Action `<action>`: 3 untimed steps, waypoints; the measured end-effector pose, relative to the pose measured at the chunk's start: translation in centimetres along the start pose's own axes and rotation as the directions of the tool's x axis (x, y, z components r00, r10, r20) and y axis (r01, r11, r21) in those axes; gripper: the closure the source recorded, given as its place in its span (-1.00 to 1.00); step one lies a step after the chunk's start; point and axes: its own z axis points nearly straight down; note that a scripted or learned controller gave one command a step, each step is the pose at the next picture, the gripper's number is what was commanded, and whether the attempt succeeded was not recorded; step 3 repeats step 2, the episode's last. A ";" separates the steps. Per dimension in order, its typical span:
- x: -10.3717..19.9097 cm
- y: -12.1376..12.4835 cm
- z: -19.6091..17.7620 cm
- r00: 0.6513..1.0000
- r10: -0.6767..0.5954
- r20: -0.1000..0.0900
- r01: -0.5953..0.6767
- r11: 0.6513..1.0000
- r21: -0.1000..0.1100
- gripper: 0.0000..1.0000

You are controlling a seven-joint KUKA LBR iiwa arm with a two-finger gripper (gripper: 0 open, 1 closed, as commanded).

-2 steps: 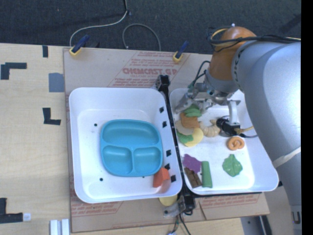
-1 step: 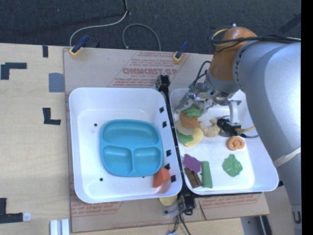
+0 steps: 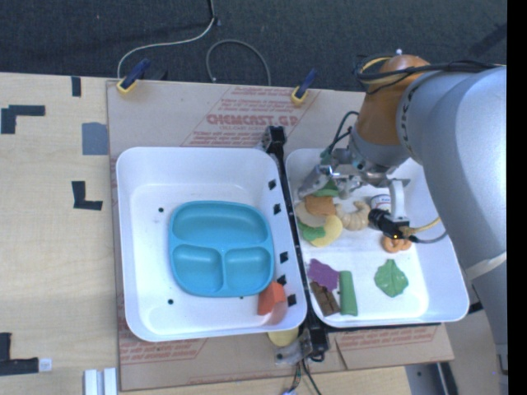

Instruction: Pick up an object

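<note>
The gripper (image 3: 338, 179) is lowered among small toy foods (image 3: 323, 208) in the right white bin (image 3: 436, 282); its finger state cannot be told.

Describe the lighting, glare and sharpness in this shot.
Camera view: even, bright lighting with soft shadows; the white bins look nearly blown out; the arm looms large and slightly soft at right; the gripper sits among cluttered small objects, its details hard to resolve.

tray (image 3: 221, 248) in left bin (image 3: 132, 220) | toys (image 3: 329, 220) in right bin (image 3: 445, 295)
</note>
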 end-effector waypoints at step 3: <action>0.1 -0.4 -1.0 1.000 0.000 0.000 0.000 1.000 0.002 1.00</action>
